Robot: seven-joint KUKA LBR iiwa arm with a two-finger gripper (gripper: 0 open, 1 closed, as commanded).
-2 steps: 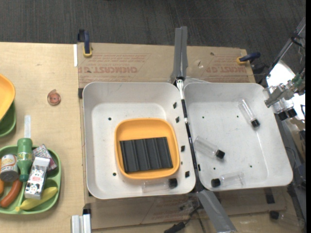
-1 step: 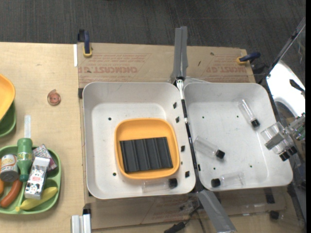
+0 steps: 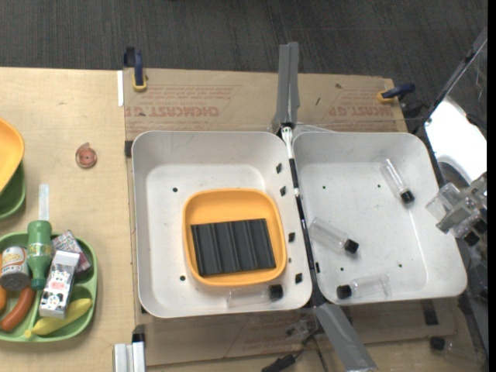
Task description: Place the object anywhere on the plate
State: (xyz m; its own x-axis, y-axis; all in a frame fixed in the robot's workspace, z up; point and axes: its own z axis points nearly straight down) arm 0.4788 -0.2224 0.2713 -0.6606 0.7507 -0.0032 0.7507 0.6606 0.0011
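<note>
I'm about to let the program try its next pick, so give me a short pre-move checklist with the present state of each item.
1. Orange plate sits flat in the left bin: ok.
2. Plate free to receive: not ok, a dark ribbed block covers most of it; only the rim is bare.
3. Objects to pick are in the right bin: ok, three clear tubes with black caps at and.
4. A tube with a black cap lies in the left bin, beside the plate: not ok.
5. Gripper at the right bin's right edge, holding nothing visible: ok.
6. Finger opening: cannot tell.
</note>
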